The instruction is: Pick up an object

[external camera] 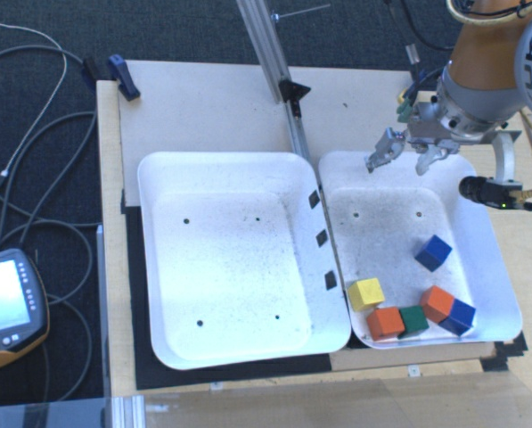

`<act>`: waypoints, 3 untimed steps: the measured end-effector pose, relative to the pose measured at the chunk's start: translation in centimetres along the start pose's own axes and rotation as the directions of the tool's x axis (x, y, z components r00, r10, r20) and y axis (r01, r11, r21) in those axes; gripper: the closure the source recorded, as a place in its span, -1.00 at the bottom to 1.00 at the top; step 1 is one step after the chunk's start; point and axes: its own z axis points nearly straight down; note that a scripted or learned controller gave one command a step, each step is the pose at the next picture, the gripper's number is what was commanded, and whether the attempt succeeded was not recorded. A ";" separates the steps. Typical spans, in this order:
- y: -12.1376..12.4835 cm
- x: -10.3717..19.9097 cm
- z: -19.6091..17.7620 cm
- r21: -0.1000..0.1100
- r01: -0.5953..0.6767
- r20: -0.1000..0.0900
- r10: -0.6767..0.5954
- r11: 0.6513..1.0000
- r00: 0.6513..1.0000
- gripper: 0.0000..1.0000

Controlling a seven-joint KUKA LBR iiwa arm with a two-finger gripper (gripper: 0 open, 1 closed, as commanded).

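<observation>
My gripper [403, 156] hangs open and empty over the right bin's [485, 239] far edge; haven't started the grab yet; next I need to drop onto the lone blue cube [433, 251].

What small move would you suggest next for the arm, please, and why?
Probably bring the pincer forward and down toward the lone blue block. The pincer is open with nothing between its fingers, above the right bin's far edge, and that block lies apart from the others.
</observation>
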 end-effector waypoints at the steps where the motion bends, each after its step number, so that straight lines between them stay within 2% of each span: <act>1: -2.3 -3.5 8.9 0.010 -0.004 0.001 0.004 1.000 1.000 -1.00; 2: -4.9 -11.6 15.4 0.008 -0.007 -0.001 0.007 1.000 1.000 -1.00; 3: -3.2 -4.4 14.8 0.001 0.007 -0.004 -0.007 1.000 1.000 -1.00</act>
